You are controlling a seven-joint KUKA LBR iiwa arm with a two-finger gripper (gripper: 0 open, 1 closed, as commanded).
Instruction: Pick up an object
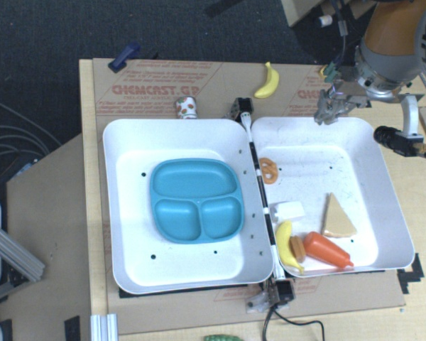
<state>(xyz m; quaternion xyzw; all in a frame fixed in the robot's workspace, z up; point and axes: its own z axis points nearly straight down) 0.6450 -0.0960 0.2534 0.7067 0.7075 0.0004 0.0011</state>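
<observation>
My gripper hangs over the far rim of the right bin, near its back middle, with nothing seen in it. Lying in that bin are a small pretzel, a white block, a tan wedge, an orange carrot, a yellow banana and a small hot dog. They cluster toward the front, well away from the gripper.
The left bin holds a blue divided plate. Behind the bins on the cardboard lie a second banana, a small patterned cup and a blue item. A black clamp sits between the bins.
</observation>
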